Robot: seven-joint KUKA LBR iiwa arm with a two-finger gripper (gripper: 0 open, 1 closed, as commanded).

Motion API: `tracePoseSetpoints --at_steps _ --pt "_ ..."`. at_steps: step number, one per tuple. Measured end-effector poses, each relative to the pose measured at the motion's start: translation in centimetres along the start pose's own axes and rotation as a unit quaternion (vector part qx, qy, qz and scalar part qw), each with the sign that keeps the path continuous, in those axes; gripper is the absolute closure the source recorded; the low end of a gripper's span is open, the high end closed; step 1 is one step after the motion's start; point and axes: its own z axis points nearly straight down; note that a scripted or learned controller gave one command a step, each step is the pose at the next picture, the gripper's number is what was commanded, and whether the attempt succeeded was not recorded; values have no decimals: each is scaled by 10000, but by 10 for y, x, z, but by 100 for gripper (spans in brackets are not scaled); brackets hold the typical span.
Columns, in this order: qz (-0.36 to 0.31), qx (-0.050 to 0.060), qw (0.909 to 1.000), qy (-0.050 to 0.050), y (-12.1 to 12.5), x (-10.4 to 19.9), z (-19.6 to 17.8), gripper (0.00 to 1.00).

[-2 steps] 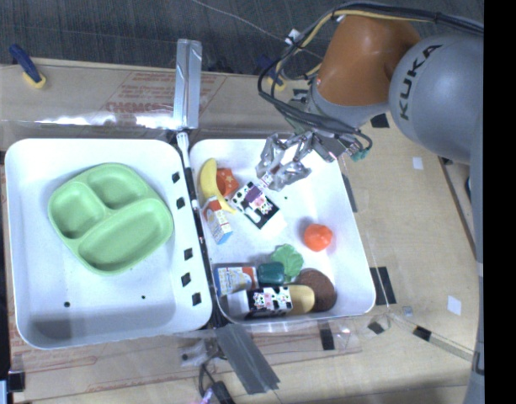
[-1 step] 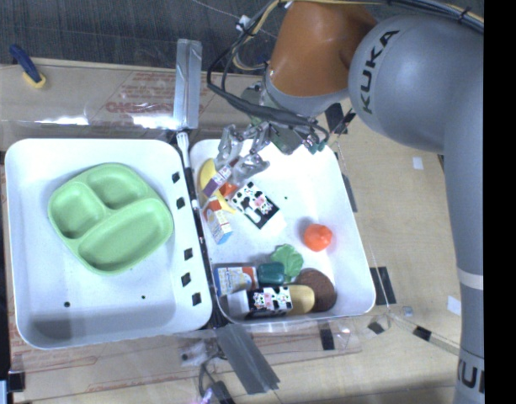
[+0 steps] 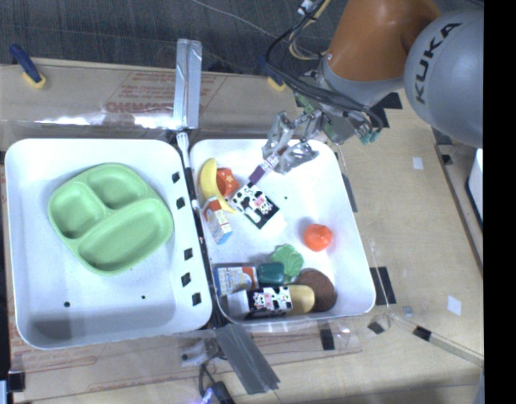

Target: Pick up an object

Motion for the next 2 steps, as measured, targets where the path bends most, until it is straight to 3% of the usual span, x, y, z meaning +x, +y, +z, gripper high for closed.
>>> tracePoseSetpoints --at_steps 1,2 --pt "-553 -26 9985 13 43 -14 -11 100" --pt "-596 -30 9982 18 85 -47 1 100"
